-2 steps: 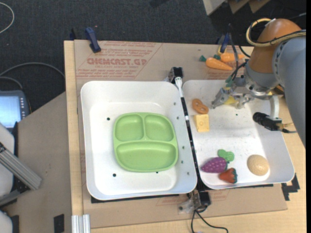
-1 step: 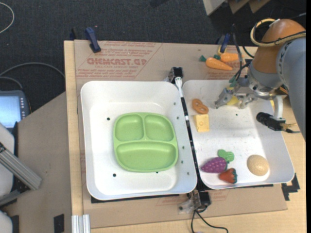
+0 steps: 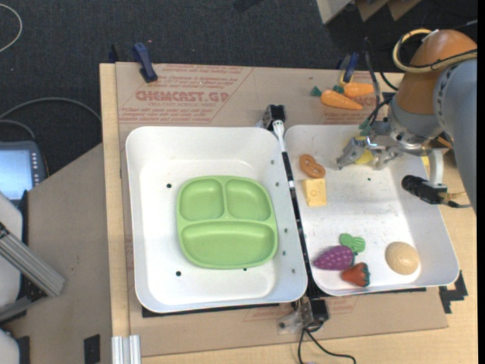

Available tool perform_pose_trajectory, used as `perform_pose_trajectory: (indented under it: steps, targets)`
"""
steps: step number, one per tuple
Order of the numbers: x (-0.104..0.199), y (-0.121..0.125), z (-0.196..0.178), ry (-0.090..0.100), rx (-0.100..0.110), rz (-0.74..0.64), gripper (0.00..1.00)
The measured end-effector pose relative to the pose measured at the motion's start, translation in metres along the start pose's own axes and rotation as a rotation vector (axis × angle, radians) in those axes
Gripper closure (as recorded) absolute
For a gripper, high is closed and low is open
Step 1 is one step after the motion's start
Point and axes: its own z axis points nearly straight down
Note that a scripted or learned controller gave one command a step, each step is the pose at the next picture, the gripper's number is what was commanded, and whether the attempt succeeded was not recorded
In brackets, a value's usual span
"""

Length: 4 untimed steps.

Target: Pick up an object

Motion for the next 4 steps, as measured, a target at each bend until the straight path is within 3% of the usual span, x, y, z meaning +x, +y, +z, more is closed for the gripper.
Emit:
perform_pose_trajectory:
  steps: [1,2,3,4]
  targets:
    - [-0.016,0.004,-0.082,-0.008,-0.027,-0.002,0.0]
    - [-0.013,-0.012,-0.021,-0.008,-0.035,-0.004,0.0]
    - [-0.005,-0.025,-0.011,-0.01,-0.033,-0.001,0.0]
    - [-0.005,0.001,-0.001,-0.001,0.002,-0.007,0.0]
